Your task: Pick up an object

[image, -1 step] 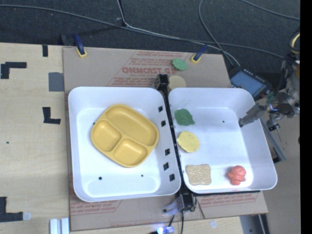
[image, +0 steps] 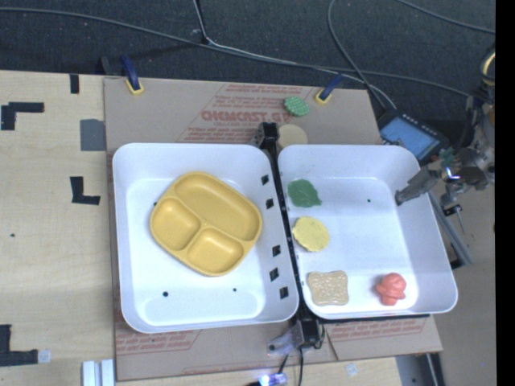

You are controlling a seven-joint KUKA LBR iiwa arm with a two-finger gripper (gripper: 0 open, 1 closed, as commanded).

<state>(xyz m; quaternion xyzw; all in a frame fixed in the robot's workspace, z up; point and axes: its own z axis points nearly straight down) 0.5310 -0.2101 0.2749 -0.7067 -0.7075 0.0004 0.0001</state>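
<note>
The right bin [image: 418, 240] holds a flat green piece [image: 303, 193] near its left wall. A round yellow piece [image: 311, 234] lies below it, and a tan toast-like piece [image: 327, 288] sits at the front. A red lumpy piece [image: 390, 288] is in the front right corner. My gripper [image: 418, 186] hangs over the bin's right rim at the back, well apart from all of these pieces. Nothing is visibly held in it.
The left bin [image: 133, 240] carries a yellow divided plate [image: 206, 222]. Behind the bins, on the cardboard, lie a small green piece [image: 296, 105] and a pale disc [image: 294, 135]. A blue device [image: 410, 133] sits beside the right bin's back corner. Cables run across the dark floor.
</note>
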